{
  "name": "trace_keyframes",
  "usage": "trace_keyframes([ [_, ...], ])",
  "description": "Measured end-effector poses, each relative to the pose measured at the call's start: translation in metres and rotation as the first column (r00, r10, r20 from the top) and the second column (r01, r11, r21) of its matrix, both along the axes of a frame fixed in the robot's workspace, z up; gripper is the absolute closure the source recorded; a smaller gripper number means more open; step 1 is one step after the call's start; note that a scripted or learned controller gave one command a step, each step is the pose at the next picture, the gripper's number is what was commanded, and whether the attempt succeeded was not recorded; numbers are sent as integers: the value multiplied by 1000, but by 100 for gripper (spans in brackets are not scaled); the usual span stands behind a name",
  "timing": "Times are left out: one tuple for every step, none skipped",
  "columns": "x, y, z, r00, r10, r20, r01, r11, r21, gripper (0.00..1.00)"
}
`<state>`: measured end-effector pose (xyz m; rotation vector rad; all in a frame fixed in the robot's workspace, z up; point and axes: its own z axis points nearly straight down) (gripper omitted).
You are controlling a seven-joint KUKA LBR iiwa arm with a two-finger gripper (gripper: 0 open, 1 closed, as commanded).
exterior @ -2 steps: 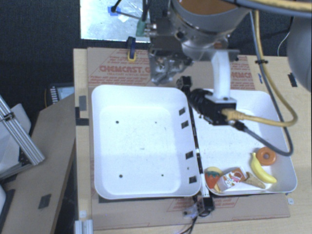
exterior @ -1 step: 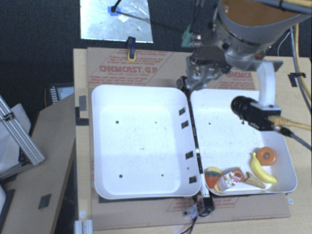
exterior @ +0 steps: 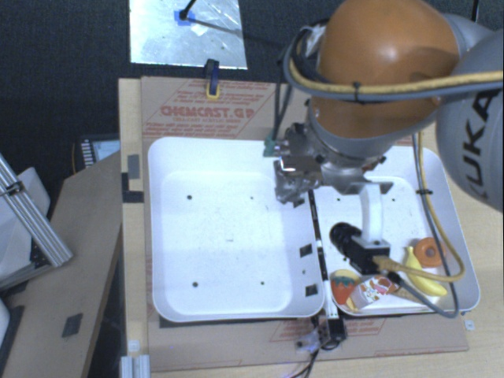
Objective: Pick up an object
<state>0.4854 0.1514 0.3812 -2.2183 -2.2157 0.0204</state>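
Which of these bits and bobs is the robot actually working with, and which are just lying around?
For the job: banana, orange round thing, red-and-white packet, all in the right bin; left bin beside it.
Just lying about: silver sheet, yellow clip, cardboard under the bins, metal rail at left.

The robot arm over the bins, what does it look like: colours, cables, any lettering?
The arm is grey, with a big rounded orange band above the wrist. Black KUKA lettering shows partly on the grey shell. A yellow cable loops around the orange part. The gripper is dark grey metal, blocky and compact.
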Motion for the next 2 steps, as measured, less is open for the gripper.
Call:
trace_keyframes([
  [58, -85, -123, 1000, -8, 4, 8, 1000, -1, 100],
  [55, 3, -50, 1000, 13, 21, -13, 1000, 10, 100],
])
